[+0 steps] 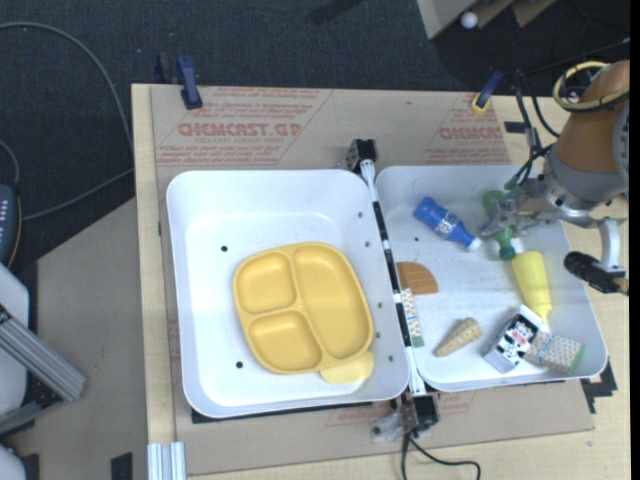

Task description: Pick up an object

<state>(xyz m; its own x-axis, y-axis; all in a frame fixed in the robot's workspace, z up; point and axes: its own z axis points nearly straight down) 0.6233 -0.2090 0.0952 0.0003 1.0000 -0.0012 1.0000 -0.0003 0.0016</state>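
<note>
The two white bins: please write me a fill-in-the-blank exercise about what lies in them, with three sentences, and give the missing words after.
1. The yellow divided tray lies in the ____ bin.
2. This tray has ____ compartments.
3. The blue bottle lies in the right bin, and its colour is ____.
4. The gripper is above the ____ bin.

Missing words: left; three; blue; right

- Blue bottle point(443, 221) lies on its side in the right bin.
- Yellow bottle point(532, 280) lies lengthwise.
- Cone point(457, 337) lies tilted near the front.
- Yellow divided tray point(302, 305) sits flat in the left bin.
</note>
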